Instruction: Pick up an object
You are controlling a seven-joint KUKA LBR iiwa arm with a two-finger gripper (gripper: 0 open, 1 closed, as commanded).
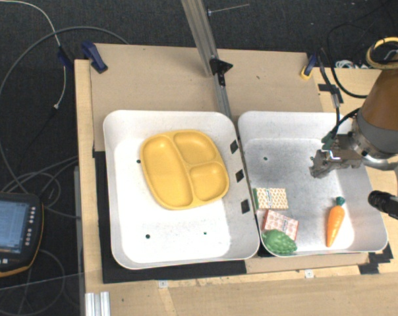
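— Reaches in from the right: grey arm (383, 120), orange band just above the wrist, upper part at the right edge.

— And the gripper (322, 163)?

— Sits at the left end of the arm, low, pointing down and leftward. Grey metal, seen from above at a slant.

— Holding anything?

— Nothing seen between the tips. Too blurred to judge more.

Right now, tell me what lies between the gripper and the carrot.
Camera view: bare white bin floor separates the gripper from the carrot.
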